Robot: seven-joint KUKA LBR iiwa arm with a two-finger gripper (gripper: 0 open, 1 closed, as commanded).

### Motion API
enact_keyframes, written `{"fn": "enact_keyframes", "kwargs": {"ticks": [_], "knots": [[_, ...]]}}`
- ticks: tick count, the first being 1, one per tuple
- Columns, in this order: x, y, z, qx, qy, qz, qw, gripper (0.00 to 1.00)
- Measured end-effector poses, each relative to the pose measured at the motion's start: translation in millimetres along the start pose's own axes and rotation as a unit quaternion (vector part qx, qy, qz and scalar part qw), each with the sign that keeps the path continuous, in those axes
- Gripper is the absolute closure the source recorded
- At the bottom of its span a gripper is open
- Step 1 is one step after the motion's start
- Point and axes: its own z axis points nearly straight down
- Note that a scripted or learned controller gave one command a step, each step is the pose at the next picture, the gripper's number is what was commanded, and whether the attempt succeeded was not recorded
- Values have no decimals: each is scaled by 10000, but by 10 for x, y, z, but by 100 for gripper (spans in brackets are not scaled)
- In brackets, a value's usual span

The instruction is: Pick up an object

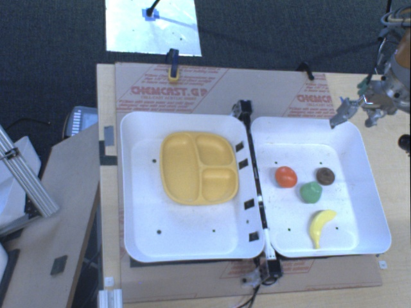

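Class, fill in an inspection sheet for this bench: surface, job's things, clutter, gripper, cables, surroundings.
Surface: two white bins side by side, left bin and right bin, on a cardboard sheet.
Job's things: in the right bin, tomato, brown ball, green ball, banana, all apart.
Clutter: yellow divided tray in the left bin.
Gripper: gripper above the right bin's far right corner, holding nothing.
Cables: wires at the bins' near junction.
Surroundings: dark carpet, metal plate.
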Motion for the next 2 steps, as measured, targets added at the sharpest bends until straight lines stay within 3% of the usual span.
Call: {"fn": "enact_keyframes", "kwargs": {"ticks": [2], "knots": [[-31,56,848,0,-3,11,10000,0]]}}
